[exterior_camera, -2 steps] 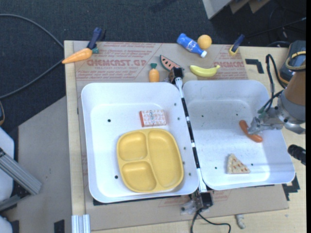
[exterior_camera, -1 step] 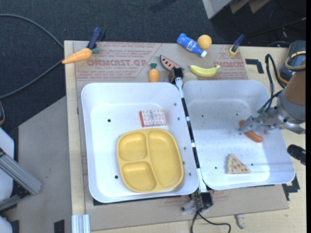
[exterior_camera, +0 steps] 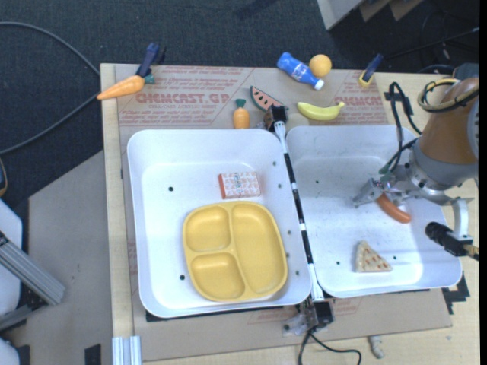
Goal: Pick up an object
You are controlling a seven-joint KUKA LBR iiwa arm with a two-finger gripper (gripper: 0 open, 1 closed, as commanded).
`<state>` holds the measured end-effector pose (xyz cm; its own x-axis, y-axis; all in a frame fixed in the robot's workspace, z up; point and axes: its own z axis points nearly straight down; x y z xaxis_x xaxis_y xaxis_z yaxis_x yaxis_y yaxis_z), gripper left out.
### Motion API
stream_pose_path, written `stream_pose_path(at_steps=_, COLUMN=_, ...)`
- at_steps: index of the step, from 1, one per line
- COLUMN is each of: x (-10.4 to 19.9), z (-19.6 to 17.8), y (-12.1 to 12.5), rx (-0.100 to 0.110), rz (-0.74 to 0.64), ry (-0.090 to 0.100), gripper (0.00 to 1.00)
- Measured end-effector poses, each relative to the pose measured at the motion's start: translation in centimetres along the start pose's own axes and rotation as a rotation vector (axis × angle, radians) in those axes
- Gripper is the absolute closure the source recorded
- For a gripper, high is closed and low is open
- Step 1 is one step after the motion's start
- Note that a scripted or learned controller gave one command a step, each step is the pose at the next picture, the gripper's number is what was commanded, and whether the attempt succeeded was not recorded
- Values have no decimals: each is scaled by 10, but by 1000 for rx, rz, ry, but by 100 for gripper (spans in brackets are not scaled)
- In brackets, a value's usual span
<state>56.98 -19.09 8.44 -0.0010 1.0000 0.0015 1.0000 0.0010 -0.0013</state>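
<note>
The pincer (exterior_camera: 383,194) sits low in the right bin (exterior_camera: 335,158), right at an orange sausage (exterior_camera: 396,210) (the likely target); whether it grips I cannot tell. A waffle wedge (exterior_camera: 371,258) lies nearby, apart

Faint red print on the cardboard sheet (exterior_camera: 190,97) reads roughly "CHEMCAST GP".

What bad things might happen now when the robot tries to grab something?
The gripper sits right beside the orange sausage, which is rounded, so it may roll or slip away. The sausage lies near the right bin wall on the arm's side, leaving little room to close on it. The waffle wedge lies flat on the floor, so fingers may just push it.
</note>
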Motion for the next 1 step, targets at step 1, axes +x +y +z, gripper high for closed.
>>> stream_pose_path(at_steps=1, x=-33, z=-83, y=17, rx=-4, rz=1, ry=-4, gripper=0)
